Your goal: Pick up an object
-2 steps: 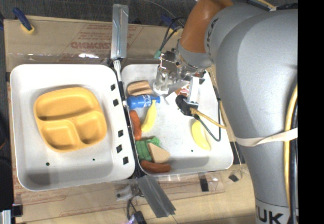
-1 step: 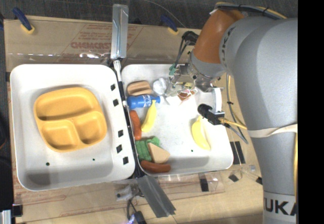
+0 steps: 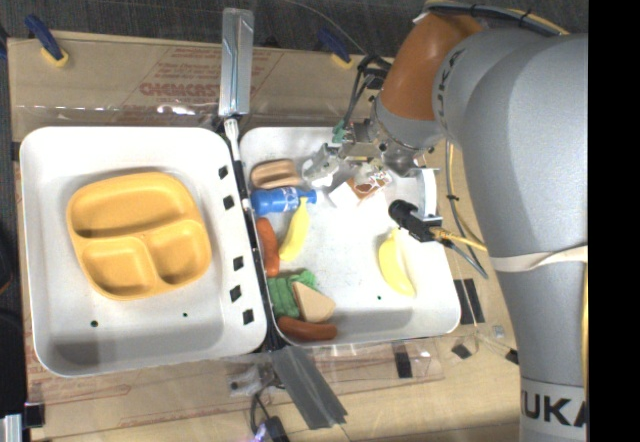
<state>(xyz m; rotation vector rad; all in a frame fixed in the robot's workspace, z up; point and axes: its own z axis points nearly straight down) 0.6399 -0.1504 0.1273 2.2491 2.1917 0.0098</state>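
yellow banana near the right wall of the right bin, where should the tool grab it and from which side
Grip the curved yellow banana across its middle, coming straight down from above. It lies flat on the right white bin's floor, apart from the other food, so both long sides look free. Its right side sits close to the bin wall, so finger room there may be tight.

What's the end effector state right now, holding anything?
End effector: low over the right bin, near the hot dog bun; open or shut cannot be told, and no object visibly held.
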